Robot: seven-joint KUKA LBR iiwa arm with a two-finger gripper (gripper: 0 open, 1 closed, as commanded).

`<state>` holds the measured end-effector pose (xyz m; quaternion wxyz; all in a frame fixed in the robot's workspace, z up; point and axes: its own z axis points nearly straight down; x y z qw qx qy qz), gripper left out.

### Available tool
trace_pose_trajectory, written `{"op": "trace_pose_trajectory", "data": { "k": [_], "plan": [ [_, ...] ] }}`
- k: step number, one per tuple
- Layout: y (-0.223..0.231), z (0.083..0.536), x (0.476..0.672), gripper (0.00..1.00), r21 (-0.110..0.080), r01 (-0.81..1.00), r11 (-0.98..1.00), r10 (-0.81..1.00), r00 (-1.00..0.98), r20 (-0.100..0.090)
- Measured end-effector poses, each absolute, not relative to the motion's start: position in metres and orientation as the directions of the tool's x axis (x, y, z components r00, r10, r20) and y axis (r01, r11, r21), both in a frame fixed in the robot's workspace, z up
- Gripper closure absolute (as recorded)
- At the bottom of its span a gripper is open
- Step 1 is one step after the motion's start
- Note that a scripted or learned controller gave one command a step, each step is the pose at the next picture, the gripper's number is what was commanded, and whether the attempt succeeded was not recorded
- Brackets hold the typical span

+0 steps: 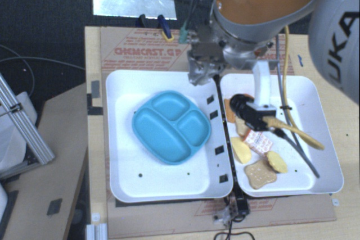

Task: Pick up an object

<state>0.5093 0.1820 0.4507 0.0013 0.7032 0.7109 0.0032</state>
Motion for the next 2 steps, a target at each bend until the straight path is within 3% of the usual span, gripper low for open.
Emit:
{"op": "trace_pose_trajectory", "data": {
  "k": [1, 2],
  "plan": [
    [0.237, 0.34, 0.498, 1.0, -0.01, 1.0, 0.008, 1.0, -0.008, -0.002],
    [0.192, 0.196, 0.649, 1.0, 0.003, 1.0, -0.006, 1.0, 0.006, -0.004]
  ]
}}
